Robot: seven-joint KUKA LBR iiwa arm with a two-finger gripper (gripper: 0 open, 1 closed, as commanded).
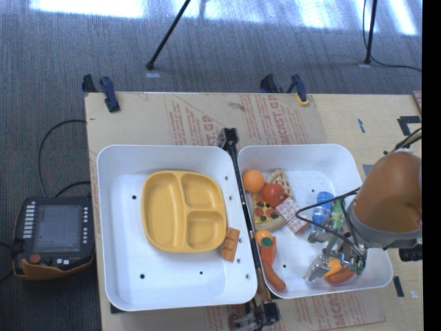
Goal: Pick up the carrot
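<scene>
The carrot [339,274], a short orange piece with a bit of green at its top, lies at the front right corner of the right bin [324,158]. My gripper [336,267] reaches in from the right and is low in that corner, directly over the carrot. Its metal fingers [316,270] stand on either side of the carrot, which shows between them. The arm's orange band [389,195] hides the bin's right wall.
The right bin also holds an orange ball [253,181], a tomato [273,194], a pizza slice [264,212], a blue-and-green item [324,209], an orange-red vegetable [265,247] and a hot dog [275,279]. The left bin [124,274] holds a yellow divided plate [184,209] and a small brown block [230,244].
</scene>
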